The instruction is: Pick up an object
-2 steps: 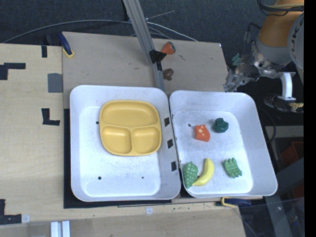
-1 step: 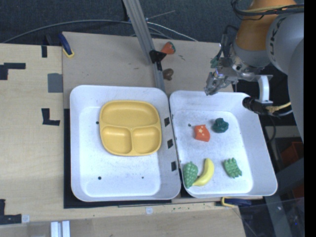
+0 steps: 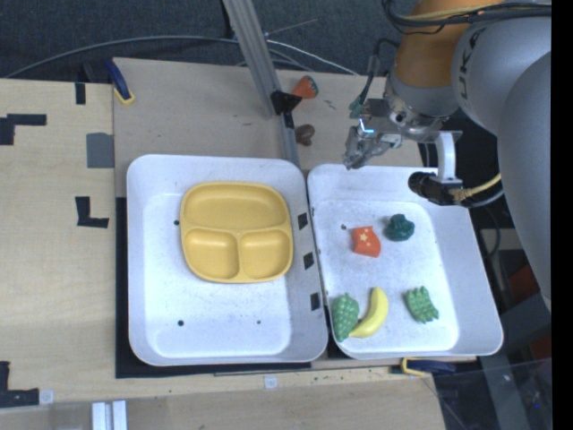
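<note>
My gripper [image 3: 360, 153] hangs over the far left corner of the right bin [image 3: 466, 240], well above its floor, with nothing seen between its fingers. In that bin lie a red-orange piece [image 3: 365, 241], a dark green piece [image 3: 399, 228], a yellow banana [image 3: 372, 313], a green textured piece [image 3: 345, 312] touching the banana, and a light green piece [image 3: 420, 304]. All of them are nearer the camera than the gripper.
The left bin [image 3: 152, 240] holds a yellow divided plate [image 3: 237, 231]. A slanted metal pole [image 3: 255, 52] stands behind the bins. A small orange object [image 3: 306, 86] and a brown one [image 3: 304, 134] lie on the bench behind the bins.
</note>
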`<action>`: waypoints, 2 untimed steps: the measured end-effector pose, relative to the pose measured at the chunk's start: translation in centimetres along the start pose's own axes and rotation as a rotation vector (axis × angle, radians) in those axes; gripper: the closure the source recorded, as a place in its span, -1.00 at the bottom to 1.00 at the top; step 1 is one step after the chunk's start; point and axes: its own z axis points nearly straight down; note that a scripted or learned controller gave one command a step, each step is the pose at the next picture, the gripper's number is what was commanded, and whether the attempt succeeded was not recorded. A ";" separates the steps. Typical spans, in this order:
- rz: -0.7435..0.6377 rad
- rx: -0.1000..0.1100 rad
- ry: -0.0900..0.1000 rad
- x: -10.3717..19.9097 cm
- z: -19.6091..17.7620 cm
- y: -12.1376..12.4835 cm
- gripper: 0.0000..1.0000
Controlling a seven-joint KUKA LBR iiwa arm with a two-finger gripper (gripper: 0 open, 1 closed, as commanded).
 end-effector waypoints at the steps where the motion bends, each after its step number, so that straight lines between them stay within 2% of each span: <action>1: 0.001 0.003 0.000 5.1 0.7 -1.7 1.00; 2: 0.001 0.002 0.000 9.6 0.3 -2.2 1.00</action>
